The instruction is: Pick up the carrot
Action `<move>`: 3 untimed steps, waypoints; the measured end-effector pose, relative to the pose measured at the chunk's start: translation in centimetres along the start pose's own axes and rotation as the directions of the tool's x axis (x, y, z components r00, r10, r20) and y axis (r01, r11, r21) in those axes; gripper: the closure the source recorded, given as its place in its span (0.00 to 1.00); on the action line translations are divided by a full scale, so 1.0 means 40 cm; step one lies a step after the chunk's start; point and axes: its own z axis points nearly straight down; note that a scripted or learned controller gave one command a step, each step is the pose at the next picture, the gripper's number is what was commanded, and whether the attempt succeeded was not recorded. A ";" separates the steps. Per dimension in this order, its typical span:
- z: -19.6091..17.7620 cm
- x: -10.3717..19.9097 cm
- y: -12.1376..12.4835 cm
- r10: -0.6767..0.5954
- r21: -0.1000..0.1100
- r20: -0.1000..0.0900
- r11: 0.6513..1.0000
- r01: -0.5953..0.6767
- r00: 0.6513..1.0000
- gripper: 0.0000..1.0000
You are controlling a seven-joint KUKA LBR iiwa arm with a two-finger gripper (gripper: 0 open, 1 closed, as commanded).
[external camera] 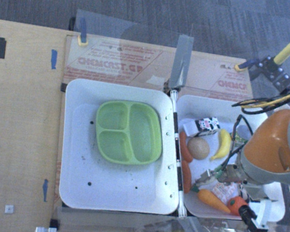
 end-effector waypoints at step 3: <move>-0.123 -0.169 -0.034 -0.114 0.015 -0.015 0.993 0.114 0.993 0.00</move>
